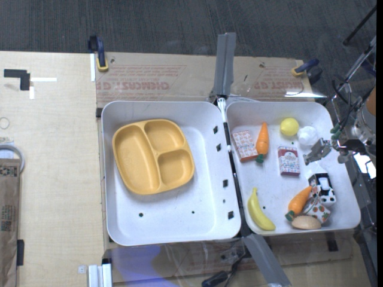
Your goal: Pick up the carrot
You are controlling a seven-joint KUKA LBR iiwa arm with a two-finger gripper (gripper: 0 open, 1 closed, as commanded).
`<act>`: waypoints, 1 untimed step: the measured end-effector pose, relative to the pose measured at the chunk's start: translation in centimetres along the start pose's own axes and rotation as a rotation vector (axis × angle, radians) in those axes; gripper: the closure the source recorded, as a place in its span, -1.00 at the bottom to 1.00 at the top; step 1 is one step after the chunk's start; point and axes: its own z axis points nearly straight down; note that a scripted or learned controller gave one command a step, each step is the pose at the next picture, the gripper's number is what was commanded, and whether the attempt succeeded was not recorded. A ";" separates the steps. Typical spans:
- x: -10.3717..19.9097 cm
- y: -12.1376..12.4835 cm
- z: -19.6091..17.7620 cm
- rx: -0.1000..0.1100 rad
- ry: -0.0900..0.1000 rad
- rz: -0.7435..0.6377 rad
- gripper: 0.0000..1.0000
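Banana (260, 211) lies nearest the lens, forward-left of the gripper (316, 151). Its jaws hang released, gripping nothing: approach stage, I'd say. The carrot (262, 140) lies left of them, apart; next move needs a leftward reach.

The grey arm (365, 139) is cut off by the right edge. Its two-finger gripper (317, 151) is too small and blurred to read. A small black-and-white spotted toy (323, 197) partly covers the near orange carrot (299, 201).
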 end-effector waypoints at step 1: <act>6.2 5.5 6.1 -0.002 -0.001 -0.210 -1.00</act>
